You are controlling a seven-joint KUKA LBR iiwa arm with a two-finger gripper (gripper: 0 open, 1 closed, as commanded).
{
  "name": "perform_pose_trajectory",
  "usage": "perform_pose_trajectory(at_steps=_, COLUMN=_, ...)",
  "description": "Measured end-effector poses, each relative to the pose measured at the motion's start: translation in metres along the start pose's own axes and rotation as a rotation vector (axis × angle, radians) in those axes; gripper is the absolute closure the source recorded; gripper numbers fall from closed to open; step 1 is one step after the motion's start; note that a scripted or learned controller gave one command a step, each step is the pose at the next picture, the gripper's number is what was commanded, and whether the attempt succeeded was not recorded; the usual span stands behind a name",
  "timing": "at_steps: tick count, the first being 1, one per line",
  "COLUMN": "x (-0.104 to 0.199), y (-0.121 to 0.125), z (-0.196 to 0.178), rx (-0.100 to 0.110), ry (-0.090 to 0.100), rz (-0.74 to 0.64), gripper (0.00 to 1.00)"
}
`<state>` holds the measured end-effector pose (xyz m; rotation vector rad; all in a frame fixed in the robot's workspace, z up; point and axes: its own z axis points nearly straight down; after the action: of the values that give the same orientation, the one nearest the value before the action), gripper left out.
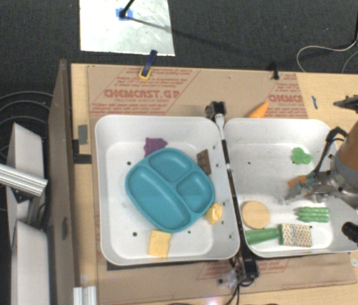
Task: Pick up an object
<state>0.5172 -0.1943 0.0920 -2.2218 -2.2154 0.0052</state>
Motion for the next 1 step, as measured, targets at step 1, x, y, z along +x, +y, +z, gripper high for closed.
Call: perform_pose_trajectory(at_steps=1, x=0.0051, y=0.0408, z=0.0072, rx=-0.01, ry=-0.002, rz=-0.008, gripper=0.0)
